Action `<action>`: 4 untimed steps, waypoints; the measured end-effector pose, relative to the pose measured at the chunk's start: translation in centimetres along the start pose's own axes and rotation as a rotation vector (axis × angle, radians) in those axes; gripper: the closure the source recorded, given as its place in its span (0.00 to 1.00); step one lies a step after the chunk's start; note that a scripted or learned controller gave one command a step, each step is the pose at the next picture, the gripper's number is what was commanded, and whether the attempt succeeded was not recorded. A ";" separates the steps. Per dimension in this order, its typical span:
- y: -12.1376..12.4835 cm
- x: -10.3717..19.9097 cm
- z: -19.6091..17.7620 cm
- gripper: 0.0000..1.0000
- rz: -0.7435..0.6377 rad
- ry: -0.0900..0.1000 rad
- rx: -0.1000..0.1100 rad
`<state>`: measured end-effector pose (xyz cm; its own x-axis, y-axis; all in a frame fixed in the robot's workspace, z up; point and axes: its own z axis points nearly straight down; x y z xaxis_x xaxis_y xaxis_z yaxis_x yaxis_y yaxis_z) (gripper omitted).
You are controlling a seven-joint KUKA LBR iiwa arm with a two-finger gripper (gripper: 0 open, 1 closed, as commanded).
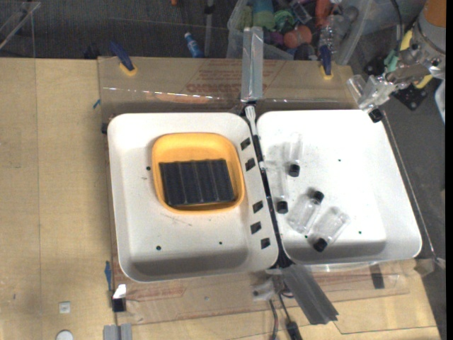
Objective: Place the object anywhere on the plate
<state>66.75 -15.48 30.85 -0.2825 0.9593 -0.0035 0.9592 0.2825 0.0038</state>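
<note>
On the wooden table (49,190) two shallow white bins sit side by side, meeting at a dark divider running from 12 to 6 o'clock through the middle of the view. The left bin (127,239) holds an orange plate (197,144) with rounded corners, lying toward the 12 o'clock part of that bin; a black ribbed insert (197,181) lies flat inside the plate, covering most of its floor.

The right bin (368,168) holds four small clear vials with black caps. One vial (291,154) lies toward 11 o'clock of that bin, its cap pointing toward 6 o'clock. A second vial (272,188) lies close against the divider at about 9 o'clock, with its cap at the 6 o'clock end. A third vial (306,211) lies near the bin's middle, cap toward 12 o'clock, and a fourth vial (328,229) lies just beside it at its 4 o'clock side, cap toward 7 o'clock; these two seem to touch or nearly touch. None of the vials is on the plate.

The end effector (368,94) is at about 1 o'clock of the view, over the far right corner of the right bin, well apart from every vial. Whether it is spread or closed I cannot tell; nothing visible is pinched in it.

Beyond the table at 12 o'clock stands a clear container of coloured toys (297,9).
</note>
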 end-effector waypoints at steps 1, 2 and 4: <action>-2.0 -6.7 -9.0 1.00 -0.213 -0.001 -0.001; -1.8 -6.4 -8.0 1.00 -0.296 0.003 0.003; -2.1 -6.3 -12.8 1.00 -0.594 -0.002 -0.004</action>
<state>66.47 -22.12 43.69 -0.7708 0.6371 -0.0085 0.6371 0.7708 0.0043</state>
